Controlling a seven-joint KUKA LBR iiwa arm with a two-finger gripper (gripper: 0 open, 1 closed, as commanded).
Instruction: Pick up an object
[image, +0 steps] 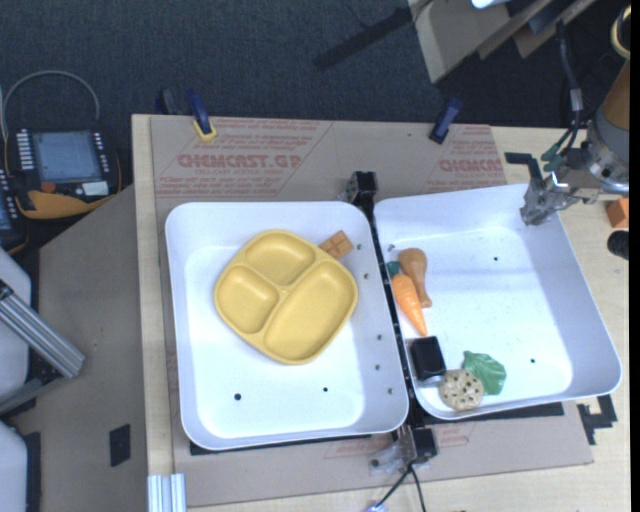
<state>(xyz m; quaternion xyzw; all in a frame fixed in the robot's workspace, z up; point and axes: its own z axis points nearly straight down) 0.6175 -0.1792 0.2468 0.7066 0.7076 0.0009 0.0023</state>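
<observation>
Camera view — metal hand (537, 208), grip unreadable, over right bin's (560, 300) glossy white rim.

A brown board (300, 150) printed with red lettering lies on the worktop (110, 330), held at its far edge by a blue and yellow clamp (200, 118) and a dark blue clamp (445, 120). Two white bins sit on it side by side, the left bin (190, 330) and the right bin (570, 300), with a black clip (362, 186) between their far corners. Off the worktop's left stands a handheld control pendant (62, 165) with a lit screen and a looped grey cable, on dark blue floor (280, 60)
</observation>
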